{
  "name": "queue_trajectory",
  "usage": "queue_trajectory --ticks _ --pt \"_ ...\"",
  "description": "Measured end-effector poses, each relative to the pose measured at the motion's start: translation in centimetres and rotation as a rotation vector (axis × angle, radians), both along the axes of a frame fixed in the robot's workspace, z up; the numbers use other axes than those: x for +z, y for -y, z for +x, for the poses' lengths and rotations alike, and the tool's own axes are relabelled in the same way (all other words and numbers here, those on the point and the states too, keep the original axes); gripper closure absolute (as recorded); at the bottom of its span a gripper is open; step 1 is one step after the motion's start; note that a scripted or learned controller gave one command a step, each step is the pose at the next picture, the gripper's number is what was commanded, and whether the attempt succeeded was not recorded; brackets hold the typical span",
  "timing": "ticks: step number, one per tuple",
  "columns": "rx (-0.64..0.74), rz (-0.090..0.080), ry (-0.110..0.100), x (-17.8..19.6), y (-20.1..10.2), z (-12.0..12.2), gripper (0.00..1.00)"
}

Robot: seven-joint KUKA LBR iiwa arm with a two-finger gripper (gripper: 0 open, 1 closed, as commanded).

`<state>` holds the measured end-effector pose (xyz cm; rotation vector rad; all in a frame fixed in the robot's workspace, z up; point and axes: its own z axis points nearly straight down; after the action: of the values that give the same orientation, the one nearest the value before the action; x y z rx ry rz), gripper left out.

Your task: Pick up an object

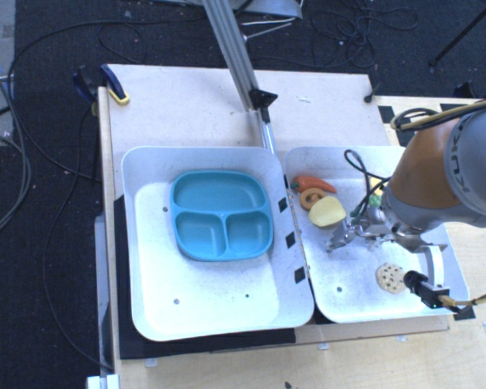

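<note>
A dark carpeted floor strewn with black cables surrounds a pale wooden bench (227,104), which carries two shallow white bins side by side. The left bin (146,298), at centre frame, holds a blue divided tray (223,215) with three compartments, lying flat in the bin's upper half. The right bin (348,302) holds the candidate items: an orange carrot-like piece (316,184) near its upper left corner, a pale yellow rounded piece (327,211), possibly a toy potato or pear, touching the carrot's lower side, and a speckled round cookie (389,277) toward the lower right. A red-rimmed ring shape (310,198) sits against the yellow piece's left side. A grey metal pole (231,43) slants down from the top of the frame to the gap between the bins. The arm enters from the right, its orange band over the right bin, and the gripper (346,237) hangs low over the bin floor at centre. Whether its fingers are parted or closed cannot be told at this resolution; nothing is seen between them. The relation that governs the next move: the yellow piece lies just up and left of the gripper, near but apparently apart, with its long axis running roughly lower left to upper right. The cookie lies down and right, somewhat farther off. Judgement: no grasp is yet made; the yellow piece is the nearest target.
</note>
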<state>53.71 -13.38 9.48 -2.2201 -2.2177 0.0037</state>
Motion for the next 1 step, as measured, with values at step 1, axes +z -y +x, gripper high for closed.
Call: queue_trajectory --ticks 1 --pt "-0.002 -0.001 0.004 1.30 0.04 0.09 1.00"
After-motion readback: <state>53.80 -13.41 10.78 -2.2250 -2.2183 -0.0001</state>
